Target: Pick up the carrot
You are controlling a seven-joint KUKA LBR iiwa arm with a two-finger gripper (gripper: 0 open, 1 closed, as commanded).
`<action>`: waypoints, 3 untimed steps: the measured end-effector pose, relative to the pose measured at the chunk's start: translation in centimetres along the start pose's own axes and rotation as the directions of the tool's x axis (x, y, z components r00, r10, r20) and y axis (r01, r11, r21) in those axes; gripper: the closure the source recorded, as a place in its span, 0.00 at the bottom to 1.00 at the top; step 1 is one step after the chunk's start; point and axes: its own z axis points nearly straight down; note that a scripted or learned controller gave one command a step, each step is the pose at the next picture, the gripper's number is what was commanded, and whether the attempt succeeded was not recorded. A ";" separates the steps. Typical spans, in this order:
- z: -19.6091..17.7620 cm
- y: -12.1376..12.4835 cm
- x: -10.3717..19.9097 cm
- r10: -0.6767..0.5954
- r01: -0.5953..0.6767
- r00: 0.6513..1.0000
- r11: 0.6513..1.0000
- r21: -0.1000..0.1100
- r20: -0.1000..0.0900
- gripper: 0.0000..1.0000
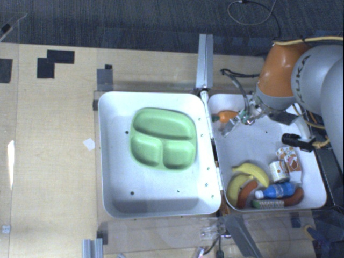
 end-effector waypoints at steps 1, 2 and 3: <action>-1.0 0.4 0.0 -0.003 0.003 1.000 1.000 -0.009 0.003 1.00; -10.1 1.3 4.0 0.195 -0.195 0.981 0.981 -0.009 0.002 1.00; -12.7 -0.1 10.6 0.393 -0.393 0.920 0.920 -0.006 -0.001 1.00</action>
